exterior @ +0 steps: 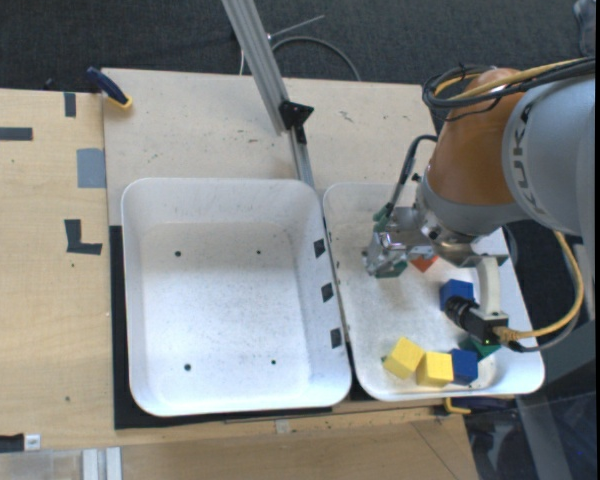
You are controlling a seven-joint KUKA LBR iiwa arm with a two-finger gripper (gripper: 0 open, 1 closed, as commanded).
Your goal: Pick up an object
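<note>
Two yellow blocks (405, 357) lie touching a blue block (464, 366) near the right bin's front; another blue block (458, 293) sits apart behind them.

We see the arm (520, 148) coming in from the right, grey body w/ orange band above the wrist, bent over so the wrist points down and left. Gripper (385, 258) hangs low at the end, metal hardware facing left. Cable loops run along the arm's top and lower right side.

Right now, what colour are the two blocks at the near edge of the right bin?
Yellow, both blocks, seen in the camera view, beside a blue one.
</note>
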